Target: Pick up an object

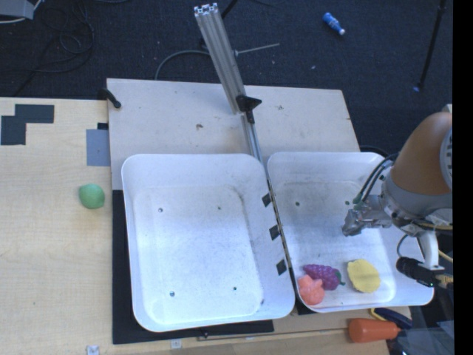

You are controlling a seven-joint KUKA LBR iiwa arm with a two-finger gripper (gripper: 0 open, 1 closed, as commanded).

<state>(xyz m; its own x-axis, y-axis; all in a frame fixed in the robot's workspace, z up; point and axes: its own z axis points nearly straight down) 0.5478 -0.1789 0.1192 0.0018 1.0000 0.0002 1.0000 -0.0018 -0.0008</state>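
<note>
The end effector (358,221) hangs over the right bin (325,161), above bare floor; whether it is apart or together I cannot tell. The yellow object (363,276), purple grapes (322,274) and orange object (311,290) lie along the bin's near edge, toward the camera from it, the yellow one nearest.

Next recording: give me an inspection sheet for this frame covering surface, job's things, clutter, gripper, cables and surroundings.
Surface: right bin and left bin side by side on a white board over a wooden bench.
Job's things: purple grape bunch, orange-pink toy and yellow object along the right bin's near edge.
Clutter: green ball on the bench left of the bins; orange tool at the near edge.
Gripper: gripper over the right bin, nothing seen between its fingers.
Cables: wires along the wrist; loose cables on the dark floor.
Surroundings: aluminium rail slanting behind the bins; blue object on the floor.
</note>
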